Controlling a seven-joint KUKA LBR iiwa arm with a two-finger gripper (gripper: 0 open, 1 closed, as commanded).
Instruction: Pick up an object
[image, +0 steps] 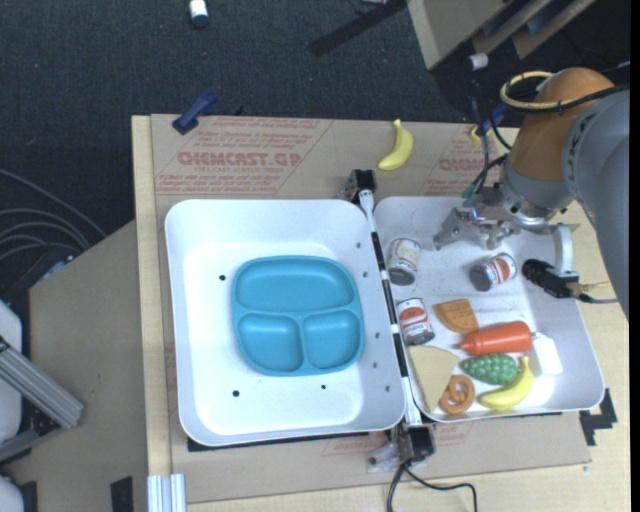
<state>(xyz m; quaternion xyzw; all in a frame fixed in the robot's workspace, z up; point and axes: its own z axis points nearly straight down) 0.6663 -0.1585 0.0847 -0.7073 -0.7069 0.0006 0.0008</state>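
In the right bin, the small can is lying on its side, long axis slanting up to the right, just below and slightly right of the gripper, which is hanging spread open and gripping nothing.

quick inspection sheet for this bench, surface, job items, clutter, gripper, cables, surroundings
surface: brown board printed with red lettering, bearing two white bins side by side.
left bin: holds a blue divided plate.
right bin: three small cans, a cracker, a carrot, green grapes, a banana, a pretzel.
clutter: second banana and a blue object on the board outside the bins.
gripper: low over the right bin's far end, nothing seen held; finger state unclear.
cables: yellow and blue wires at the wrist; grey cables on the floor.
surroundings: dark carpet.
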